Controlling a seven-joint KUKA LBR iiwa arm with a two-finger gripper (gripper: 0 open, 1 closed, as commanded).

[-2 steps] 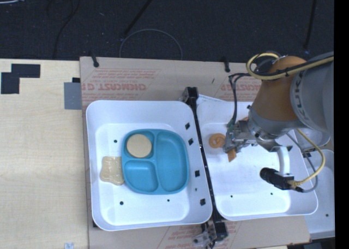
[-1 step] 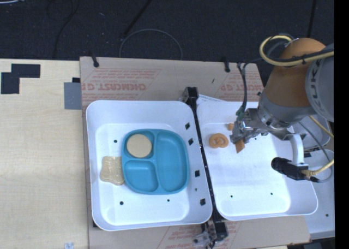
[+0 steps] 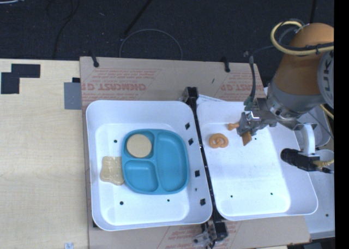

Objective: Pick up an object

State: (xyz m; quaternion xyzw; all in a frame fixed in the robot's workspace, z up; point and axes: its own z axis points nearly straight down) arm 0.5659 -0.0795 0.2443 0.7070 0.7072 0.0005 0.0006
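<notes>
Counter (image 3: 38, 149): carrying two white bins side by side.
Left bin (image 3: 103, 117): holding blue divided tray (image 3: 163, 160); round tan disc (image 3: 138, 145) sitting in tray's upper-left compartment, probably parked there as pretend food.
Beside tray: pale yellow flat piece (image 3: 112, 170) lying on bin floor, touching tray's left edge.
Right bin (image 3: 256, 188): holding orange pretzel-like piece (image 3: 218, 141) near left wall, lying loose, apart from pincer.
Pincer (image 3: 246, 129): hovering low over right bin, just right of pretzel; small orange-brown bits showing at tips, gripping or not impossible to tell.
Task thing: likely pretzel, not yet lifted.
</notes>
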